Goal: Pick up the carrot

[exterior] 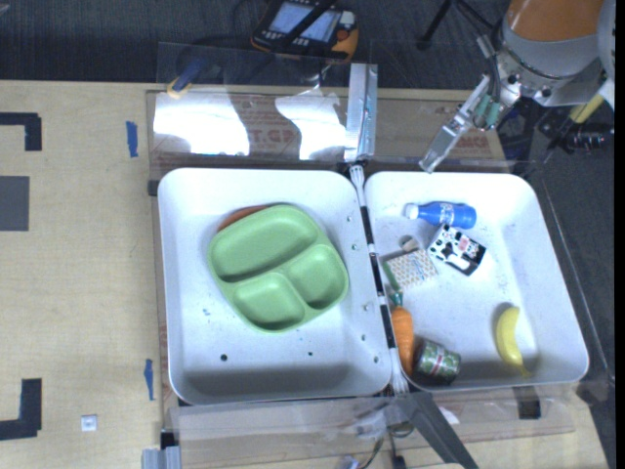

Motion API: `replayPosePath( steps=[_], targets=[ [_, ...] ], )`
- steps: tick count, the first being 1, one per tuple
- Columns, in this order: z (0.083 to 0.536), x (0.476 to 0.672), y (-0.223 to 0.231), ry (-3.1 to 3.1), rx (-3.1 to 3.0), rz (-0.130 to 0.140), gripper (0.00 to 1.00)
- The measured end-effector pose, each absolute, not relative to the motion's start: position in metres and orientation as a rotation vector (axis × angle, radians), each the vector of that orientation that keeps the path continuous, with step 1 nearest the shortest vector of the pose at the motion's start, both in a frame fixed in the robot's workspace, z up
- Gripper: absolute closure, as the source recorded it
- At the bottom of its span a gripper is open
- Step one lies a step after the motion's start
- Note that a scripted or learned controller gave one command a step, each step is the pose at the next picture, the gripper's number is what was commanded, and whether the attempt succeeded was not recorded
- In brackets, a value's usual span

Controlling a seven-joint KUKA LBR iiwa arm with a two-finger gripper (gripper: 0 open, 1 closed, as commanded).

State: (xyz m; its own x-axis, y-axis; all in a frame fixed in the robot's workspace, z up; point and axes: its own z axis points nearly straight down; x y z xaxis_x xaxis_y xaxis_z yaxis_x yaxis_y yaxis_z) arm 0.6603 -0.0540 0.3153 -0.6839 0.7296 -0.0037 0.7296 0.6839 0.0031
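Carrot [401, 330]: well below and left of claw [430, 163], far apart; claw's opening cannot be told

Below and to the left of the pale metallic end effector [451, 143], the nearer white bin [557, 262] holds a blue bottle [441, 214] with a white cap, a black-and-white patterned card [457, 251], a packet [408, 269] with a fine grey checked print, a yellow banana [508, 335], a green can [436, 362] and an orange carrot [402, 331]. Farther left of the end effector, the other white bin [186, 291] carries a light green divided plate [279, 266] with a reddish edge showing under its upper left rim. The bench [78, 262] is pale tan with black marks and small blue tape strips.
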Motion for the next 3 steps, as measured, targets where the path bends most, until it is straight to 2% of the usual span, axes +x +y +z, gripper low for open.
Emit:
replayPosePath(
  steps=[1, 2, 3],
  targets=[
    [0.238, 0.659, 0.012, 2.815, 1.391, 0.002, 0.00],
    [0.337, 0.659, -0.067, 2.870, 1.261, 0.003, 0.00],
    [0.191, 0.659, -0.003, 2.628, 1.719, 0.002, 0.00]
  ],
)
